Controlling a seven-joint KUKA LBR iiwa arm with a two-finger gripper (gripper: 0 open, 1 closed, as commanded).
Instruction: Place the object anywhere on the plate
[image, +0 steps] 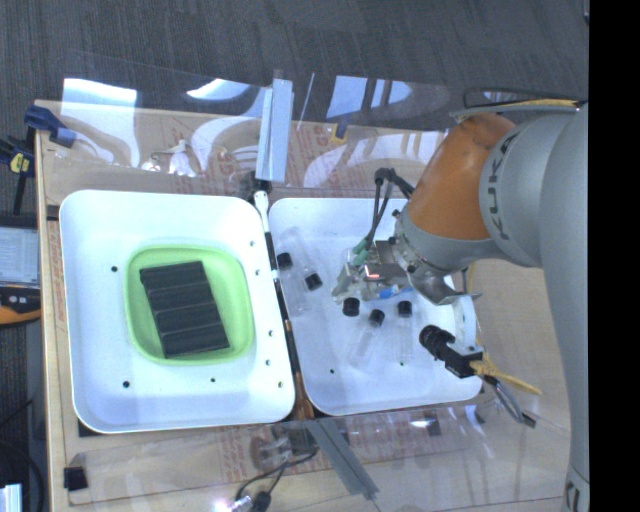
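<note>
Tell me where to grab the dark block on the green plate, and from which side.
Grip the dark block across its short width, near mid-length, coming straight down from above. It lies flat on the green plate, long and narrow, slightly slanted, so the long edges give the fingers the closest parallel faces. This is a judgement from one view.

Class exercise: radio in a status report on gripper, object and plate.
Gripper low over right bin, fingers unclear. Dark ridged object on green plate, left bin.

No legible text, label, brand or number on any surface here.
</note>
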